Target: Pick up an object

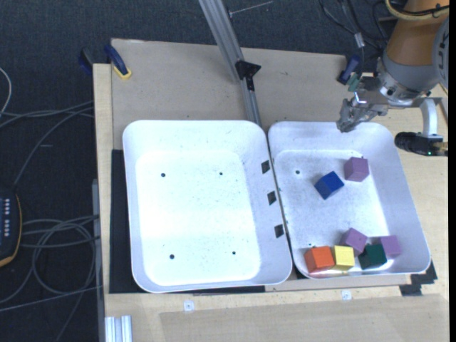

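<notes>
A grey pole [226, 45] slanted across the bench [178, 84], a blue-yellow clamp [117, 60] gripped its corner, and cables [43, 226] lay left.

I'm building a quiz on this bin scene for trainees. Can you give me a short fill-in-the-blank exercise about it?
1. All the blocks lie in the ____ bin.
2. The blue block sits beside a ____ block.
3. The number of purple blocks is ____.
4. The gripper hovers over the right bin's ____ rim.

Missing words: right; purple; three; far
</notes>
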`<state>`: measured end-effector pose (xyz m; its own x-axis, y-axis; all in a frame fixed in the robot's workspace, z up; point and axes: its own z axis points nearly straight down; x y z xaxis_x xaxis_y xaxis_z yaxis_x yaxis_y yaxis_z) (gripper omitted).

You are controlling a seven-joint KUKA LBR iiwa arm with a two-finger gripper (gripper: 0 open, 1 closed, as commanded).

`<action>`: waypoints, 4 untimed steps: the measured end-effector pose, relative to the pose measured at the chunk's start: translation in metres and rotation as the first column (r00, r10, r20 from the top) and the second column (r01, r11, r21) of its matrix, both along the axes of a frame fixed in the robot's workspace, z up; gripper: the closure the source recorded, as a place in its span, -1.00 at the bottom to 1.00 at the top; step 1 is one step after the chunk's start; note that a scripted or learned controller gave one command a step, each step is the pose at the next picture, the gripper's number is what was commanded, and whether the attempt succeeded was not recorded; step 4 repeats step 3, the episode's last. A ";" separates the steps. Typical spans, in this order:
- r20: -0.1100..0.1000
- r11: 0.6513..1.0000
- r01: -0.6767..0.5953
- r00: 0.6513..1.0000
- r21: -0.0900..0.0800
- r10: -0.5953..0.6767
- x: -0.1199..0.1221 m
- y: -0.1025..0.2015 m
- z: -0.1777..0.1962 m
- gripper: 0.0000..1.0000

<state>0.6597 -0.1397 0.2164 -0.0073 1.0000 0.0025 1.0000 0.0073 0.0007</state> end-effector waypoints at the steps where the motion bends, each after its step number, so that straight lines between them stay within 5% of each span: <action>1: 0.003 1.000 0.000 1.000 0.000 0.000 0.006 0.059 0.013 1.00; 3: -0.001 1.000 -0.001 1.000 0.001 0.001 -0.006 0.185 0.013 1.00; 4: -0.001 1.000 -0.001 1.000 0.001 0.001 -0.006 0.185 0.013 1.00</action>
